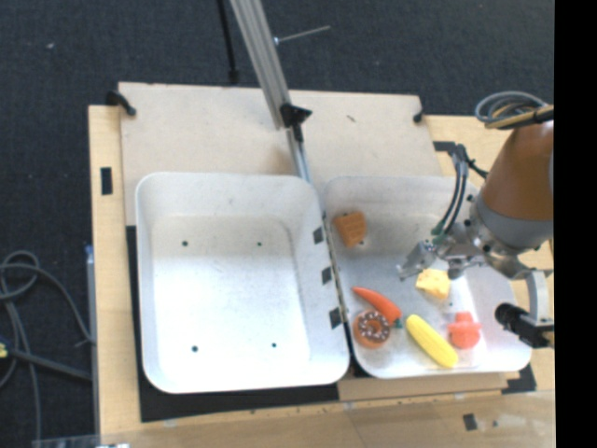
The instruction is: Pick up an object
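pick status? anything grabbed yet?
Done: the arm has reached into the right bin, and the pincer sits low over the yellow block. In hand: nothing visibly lifted; the grasp cannot be judged. Left: lifting an object; the carrot, donut and banana lie untouched.

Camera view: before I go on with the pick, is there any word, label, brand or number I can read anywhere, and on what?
None can be read.
The right bin, the left bin and the toys, such as the yellow corn and the orange carrot, bear no visible print.
The arm shows no legible marking.
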Controlling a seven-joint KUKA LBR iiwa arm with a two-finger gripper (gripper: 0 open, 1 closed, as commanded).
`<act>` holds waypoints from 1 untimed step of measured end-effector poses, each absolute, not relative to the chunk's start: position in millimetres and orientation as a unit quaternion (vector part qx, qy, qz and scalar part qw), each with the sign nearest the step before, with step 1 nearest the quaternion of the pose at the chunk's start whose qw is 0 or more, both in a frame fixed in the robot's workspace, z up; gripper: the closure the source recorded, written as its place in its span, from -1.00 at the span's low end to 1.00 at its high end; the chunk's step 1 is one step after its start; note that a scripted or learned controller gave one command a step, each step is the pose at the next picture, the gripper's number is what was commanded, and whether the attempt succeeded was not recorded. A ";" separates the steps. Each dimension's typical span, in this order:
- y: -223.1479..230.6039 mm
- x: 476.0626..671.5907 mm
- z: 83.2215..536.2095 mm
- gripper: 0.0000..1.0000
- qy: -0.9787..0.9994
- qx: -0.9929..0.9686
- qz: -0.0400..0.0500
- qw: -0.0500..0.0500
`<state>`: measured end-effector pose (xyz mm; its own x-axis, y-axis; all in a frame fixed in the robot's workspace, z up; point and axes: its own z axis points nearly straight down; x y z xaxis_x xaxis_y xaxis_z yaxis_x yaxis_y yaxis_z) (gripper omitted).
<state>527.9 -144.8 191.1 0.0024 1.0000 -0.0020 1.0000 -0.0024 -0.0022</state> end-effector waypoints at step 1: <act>-147.1 524.3 128.4 -1.00 -0.707 -0.708 0.002 0.001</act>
